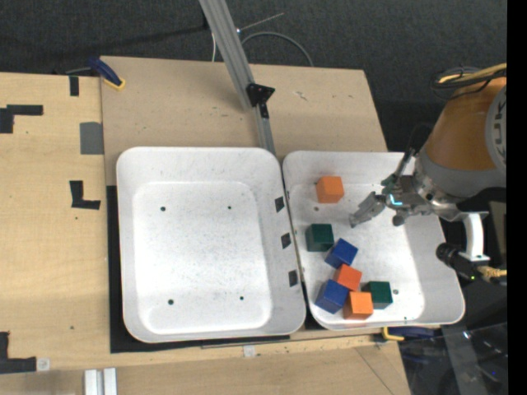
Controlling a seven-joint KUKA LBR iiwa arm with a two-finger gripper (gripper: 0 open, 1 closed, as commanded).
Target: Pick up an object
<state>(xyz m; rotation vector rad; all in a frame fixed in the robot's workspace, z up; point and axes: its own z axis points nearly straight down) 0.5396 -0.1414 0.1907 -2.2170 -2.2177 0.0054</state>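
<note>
Landmark = right bin (428,299).

Nearest the camera, at the right bin's front edge: a tight cluster of blocks. Orange cube (359,304) sits at the front, touching a blue cube (332,295) on its left and a dark green cube (380,294) on its right. A red-orange cube (348,277) sits just behind them, and a second blue cube (342,252) is just behind that one.

Mid-bin, left side: another dark green cube (319,237), just beside the second blue cube.

Farther back, toward the bin's rear left: a lone orange cube (329,189), well apart from the cluster.

Gripper (380,206) is over the bin's right-centre, between the lone orange cube and the cluster, tilted. Nothing visible between the fingers. Finger spread: cannot tell.

Left bin (132,171) sits flush against the right bin.
</note>
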